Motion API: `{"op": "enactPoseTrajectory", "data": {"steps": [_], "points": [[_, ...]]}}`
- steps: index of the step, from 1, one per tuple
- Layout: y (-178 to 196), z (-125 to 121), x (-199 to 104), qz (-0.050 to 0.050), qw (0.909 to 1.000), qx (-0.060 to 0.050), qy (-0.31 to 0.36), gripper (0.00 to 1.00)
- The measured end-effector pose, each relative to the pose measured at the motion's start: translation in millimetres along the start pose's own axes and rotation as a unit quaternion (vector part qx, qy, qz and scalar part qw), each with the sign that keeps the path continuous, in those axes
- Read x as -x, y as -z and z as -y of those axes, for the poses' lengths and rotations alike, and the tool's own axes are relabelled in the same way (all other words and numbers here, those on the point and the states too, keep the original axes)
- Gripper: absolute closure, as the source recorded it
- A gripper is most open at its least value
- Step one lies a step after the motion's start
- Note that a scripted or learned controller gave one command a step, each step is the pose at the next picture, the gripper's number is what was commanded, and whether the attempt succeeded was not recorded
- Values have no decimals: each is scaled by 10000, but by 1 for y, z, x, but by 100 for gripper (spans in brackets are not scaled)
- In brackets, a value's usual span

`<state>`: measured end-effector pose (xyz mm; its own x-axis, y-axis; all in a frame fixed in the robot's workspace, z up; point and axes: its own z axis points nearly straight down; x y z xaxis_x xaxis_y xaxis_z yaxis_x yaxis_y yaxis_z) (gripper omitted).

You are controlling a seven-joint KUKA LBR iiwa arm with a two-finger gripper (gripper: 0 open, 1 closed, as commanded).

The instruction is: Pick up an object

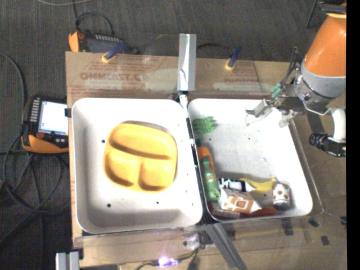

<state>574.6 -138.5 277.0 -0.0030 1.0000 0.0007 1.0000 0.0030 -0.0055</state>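
Objects for picking, loose lot: green-and-orange plastic bottle (208, 175) lying along the left wall of the right white bin (253, 145); yellow banana-shaped toy (260, 183), small red-and-white can (281, 193), orange-and-white flat packet (239, 203), all crowded at the near edge; green leafy toy (204, 125) at the far left corner. Left white bin (84, 167) holds a yellow moulded divided tray (142, 156). Two-finger gripper (269, 106) hangs over the right bin's far right corner, fingers spread, nothing between them. Progress: none lifted; descent and grasp all remain. Setting: cardboard-topped bench (112, 75), dark carpet, cables, handheld control pendant (46, 122) at left
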Motion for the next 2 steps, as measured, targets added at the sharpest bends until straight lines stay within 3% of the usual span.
{"op": "enactPoseTrajectory", "data": {"steps": [1, 2], "points": [[-133, 91, -18, -8, 9970, -10, 772, 0], [-127, 90, -17, -14, 9970, -27, 772, 100]]}}
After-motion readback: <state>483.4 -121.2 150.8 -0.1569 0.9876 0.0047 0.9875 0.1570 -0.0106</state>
